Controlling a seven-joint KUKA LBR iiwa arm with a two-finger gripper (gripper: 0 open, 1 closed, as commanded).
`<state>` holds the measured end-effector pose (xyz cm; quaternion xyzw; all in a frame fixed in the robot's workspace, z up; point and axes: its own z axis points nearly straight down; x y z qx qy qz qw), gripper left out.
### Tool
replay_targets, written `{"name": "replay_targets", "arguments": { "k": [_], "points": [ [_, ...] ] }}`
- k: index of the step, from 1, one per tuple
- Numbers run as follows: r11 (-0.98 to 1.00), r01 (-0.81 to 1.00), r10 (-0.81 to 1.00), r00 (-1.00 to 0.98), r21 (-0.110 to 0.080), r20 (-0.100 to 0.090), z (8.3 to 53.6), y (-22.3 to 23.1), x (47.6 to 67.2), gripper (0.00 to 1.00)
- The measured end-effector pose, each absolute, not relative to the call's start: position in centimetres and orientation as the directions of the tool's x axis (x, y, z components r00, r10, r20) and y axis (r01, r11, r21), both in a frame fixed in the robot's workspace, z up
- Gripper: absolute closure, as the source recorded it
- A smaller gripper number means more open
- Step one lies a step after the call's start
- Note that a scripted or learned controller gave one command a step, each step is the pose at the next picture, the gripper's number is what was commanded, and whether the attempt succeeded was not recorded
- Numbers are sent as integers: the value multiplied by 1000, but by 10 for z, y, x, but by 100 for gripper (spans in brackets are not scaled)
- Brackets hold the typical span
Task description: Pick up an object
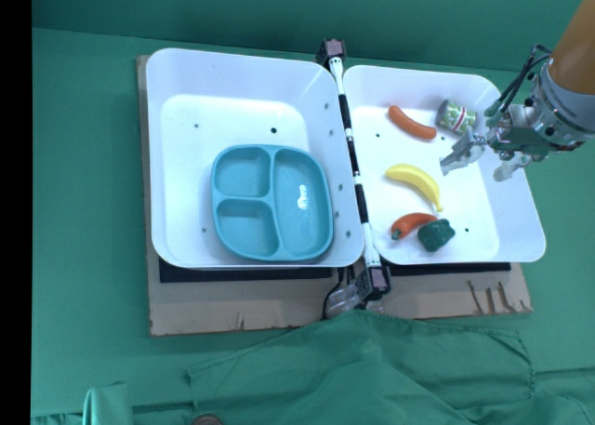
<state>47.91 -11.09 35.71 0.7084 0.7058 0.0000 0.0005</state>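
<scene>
1. Green cloth (372,367) covers the near edge of the bench, its folds overlapping the cardboard sheet (232,312) under both bins.
2. Left bin (177,88): a teal divided plate (271,202) with three compartments lies flat in the near half.
3. Right bin (516,228), near end: an orange-red pepper (411,224) lies touching a dark green vegetable (436,234) on its right.
4. Mid bin: a yellow banana (416,183) lies just beyond the pepper, apart from it.
5. Far end: an orange-red sausage (412,122) lies at a slant; a small green-and-white can (456,115) lies tipped just to its right.
6. Gripper (481,161) hangs over the right side of the right bin, near the can. Fingers stand apart with nothing between them.
</scene>
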Motion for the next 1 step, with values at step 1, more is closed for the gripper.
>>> {"name": "replay_targets", "arguments": {
  "k": [1],
  "points": [
    [-4, 1000, 1000, 4, 1, -1, 223, -104, 468, 0]
  ]
}}
